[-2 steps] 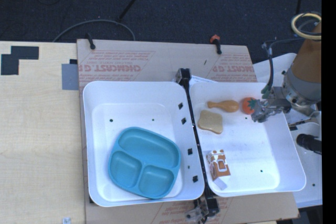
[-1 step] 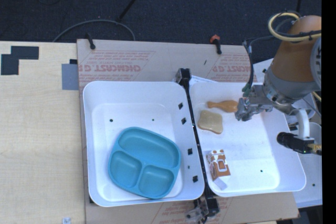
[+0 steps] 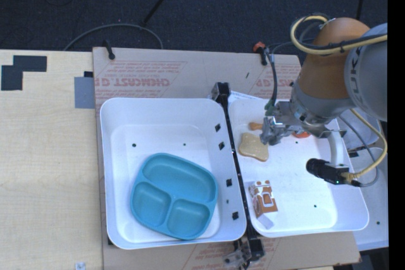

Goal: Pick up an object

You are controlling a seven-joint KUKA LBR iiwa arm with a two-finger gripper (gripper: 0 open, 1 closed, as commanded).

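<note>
Right now the gripper hangs low in the right bin, near its far left corner, and whether it is open or closed cannot be told from this slanted view, because the wrist and the grey housing cover that part. Just beside it, toward the near side, lies a flat tan piece that looks like a slice of toy bread, and this seems the most likely thing to pick; a smaller orange piece lies close to the far wall, next to the gripper on its left. One risk, in my judgement, is that the tan piece is thin and lies flat on the bin floor, so the gripper may close above it and take nothing, or only push it away toward the divider between the bins. Another risk is that both pieces are close together and near the wall, so the gripper could catch the wrong one or strike the bin edge when it goes down. A small brown and white packet lies near the front left corner of the same bin, well apart, and should not disturb. The blue tray with compartments rests in the left bin, far from the action.
</note>
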